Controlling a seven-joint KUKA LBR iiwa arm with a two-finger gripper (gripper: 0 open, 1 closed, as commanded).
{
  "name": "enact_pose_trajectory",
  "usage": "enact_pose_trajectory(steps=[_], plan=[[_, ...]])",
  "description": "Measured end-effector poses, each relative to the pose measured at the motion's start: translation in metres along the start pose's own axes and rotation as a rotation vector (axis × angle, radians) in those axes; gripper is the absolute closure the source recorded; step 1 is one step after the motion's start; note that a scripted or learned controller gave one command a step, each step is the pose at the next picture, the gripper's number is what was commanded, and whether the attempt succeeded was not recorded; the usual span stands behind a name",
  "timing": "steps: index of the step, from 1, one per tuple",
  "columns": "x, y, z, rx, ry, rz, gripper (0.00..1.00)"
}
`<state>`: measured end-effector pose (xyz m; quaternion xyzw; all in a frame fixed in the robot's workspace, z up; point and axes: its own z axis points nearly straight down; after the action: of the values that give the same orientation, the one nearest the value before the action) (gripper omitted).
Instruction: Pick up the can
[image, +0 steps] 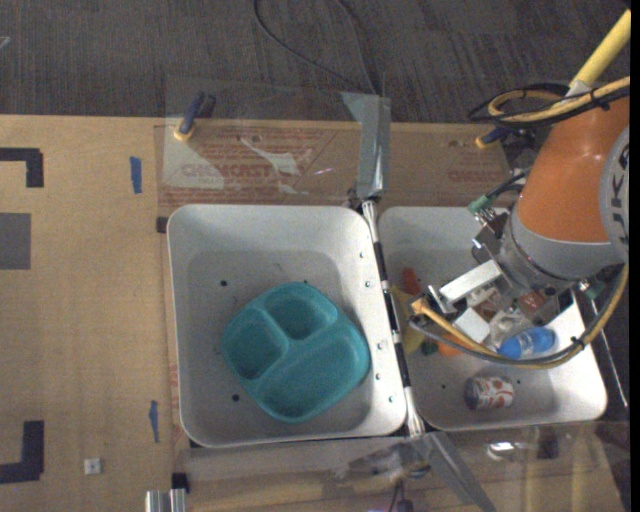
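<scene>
Can (489, 392) lying on its side near the lower edge of the right bin (570, 405), red and white markings, apart from the arm. Just above and right of it, a blue object (527, 344), possibly a bottle cap end; the view is too cluttered there to be sure. A small red item (410, 276) sits near the right bin's left wall, and something orange (447, 350) shows under the yellow cable (455, 336) that loops across the bin.

Arm (575, 190) enters from the right of the frame, orange band prominent, wrist hanging over the middle of the right bin. Hand (480, 305) lies low over the bin's centre, above the can and not touching it. Whether it is spread or closed cannot be told; wrist hardware and cables cover it.

Left bin (200, 250) holds a teal divided tray (295, 350), tilted, resting in the lower middle of that bin.

Counter (80, 330) is tan, with black corner marks at the far left and blue tape bits. Clear plastic sheeting (260, 150) stands behind the bins.
</scene>
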<state>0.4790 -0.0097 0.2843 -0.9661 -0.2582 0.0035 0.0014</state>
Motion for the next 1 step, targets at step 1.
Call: enact_pose_trajectory(steps=[1], plan=[[-0.0328,0.0575,-0.1135,-0.003,0.002,0.097,1.00]])
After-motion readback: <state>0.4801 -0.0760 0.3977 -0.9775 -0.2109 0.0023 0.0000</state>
